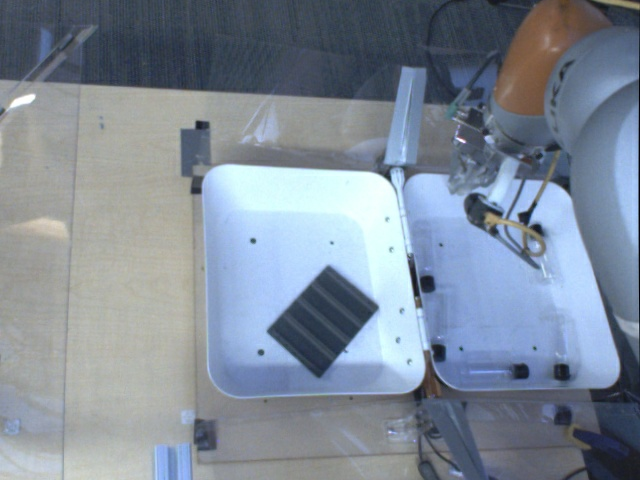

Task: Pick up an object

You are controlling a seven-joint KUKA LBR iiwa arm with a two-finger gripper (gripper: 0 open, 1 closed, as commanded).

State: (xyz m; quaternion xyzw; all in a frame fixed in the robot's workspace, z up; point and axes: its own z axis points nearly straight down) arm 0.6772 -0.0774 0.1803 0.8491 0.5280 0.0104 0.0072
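Note:
A dark grey ribbed rectangular pad lies flat and turned diagonally in the front half of the left white bin. My gripper hangs over the back left corner of the right white bin, below the arm's orange band. It is far from the pad, across the divide between the two bins. A yellow cable and dark wrist parts hang beside the gripper and hide its tip.
A grey metal post stands behind the seam between the bins. The arm's large grey body covers the right side of the right bin. Small black clips sit along that bin's front edge. Wooden bench lies to the left.

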